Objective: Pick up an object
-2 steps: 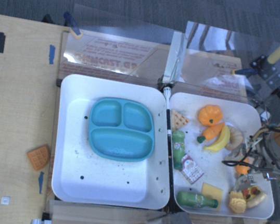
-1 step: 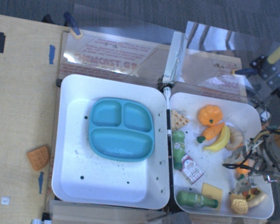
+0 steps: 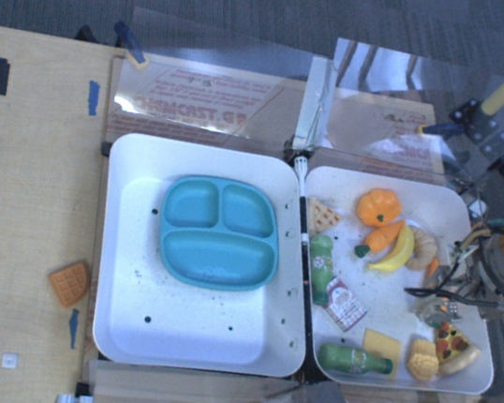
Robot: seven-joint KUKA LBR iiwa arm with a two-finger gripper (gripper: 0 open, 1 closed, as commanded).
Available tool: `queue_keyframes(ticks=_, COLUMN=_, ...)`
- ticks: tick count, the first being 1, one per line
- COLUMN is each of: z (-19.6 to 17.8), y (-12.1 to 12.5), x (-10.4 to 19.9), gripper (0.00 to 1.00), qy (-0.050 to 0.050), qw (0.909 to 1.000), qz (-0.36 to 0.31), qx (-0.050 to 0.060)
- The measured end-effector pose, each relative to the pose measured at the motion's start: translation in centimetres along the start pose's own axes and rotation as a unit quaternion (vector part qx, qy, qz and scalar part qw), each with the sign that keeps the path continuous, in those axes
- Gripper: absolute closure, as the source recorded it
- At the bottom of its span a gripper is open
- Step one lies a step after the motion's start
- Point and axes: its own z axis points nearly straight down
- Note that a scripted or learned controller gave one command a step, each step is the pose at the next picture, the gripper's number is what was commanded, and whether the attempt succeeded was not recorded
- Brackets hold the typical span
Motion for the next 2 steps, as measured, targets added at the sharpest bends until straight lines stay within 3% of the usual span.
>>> queue_keyframes(ticks=1, z=-9.37, y=9.41, x=-7.27, gripper=1.00, qy=0.005, qw=0.9992, qz=0.040, qx=-0.005)
queue_keyframes(ticks=2, z=-8.98, y=9.05, x=-6.93, gripper=0.00, qy=0.009, qw=0.9990, qz=0.043, qx=-0.005)
